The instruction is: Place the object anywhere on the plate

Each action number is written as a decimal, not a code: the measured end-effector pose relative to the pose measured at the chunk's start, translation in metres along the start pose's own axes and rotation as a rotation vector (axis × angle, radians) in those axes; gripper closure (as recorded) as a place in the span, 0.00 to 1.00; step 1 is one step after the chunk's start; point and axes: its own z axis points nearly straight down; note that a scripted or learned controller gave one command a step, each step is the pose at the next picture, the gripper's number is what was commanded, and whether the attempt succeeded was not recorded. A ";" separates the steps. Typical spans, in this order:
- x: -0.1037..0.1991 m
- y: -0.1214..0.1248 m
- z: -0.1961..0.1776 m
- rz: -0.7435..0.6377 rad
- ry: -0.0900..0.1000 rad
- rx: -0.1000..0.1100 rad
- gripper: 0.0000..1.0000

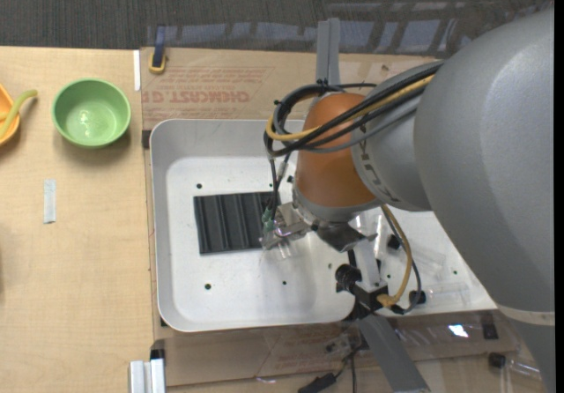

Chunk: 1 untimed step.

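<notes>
Your gripper (280,237) hangs low inside the white bin (176,162), at the right edge of a black ribbed mat (231,222) that lies flat just to its left. You cannot tell its state here. Well off to its left, a green bowl (92,113) sits on the bench (70,277).

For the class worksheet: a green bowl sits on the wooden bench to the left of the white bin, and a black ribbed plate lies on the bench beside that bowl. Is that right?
Not quite. The green bowl does sit on the wooden bench left of the white bin, but the black ribbed plate lies inside the bin, not on the bench beside the bowl. The camera view shows it on the bin floor, next to the gripper.
</notes>
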 end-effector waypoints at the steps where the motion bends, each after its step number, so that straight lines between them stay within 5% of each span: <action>1: 0.017 0.079 -0.016 0.045 -0.001 -0.003 1.00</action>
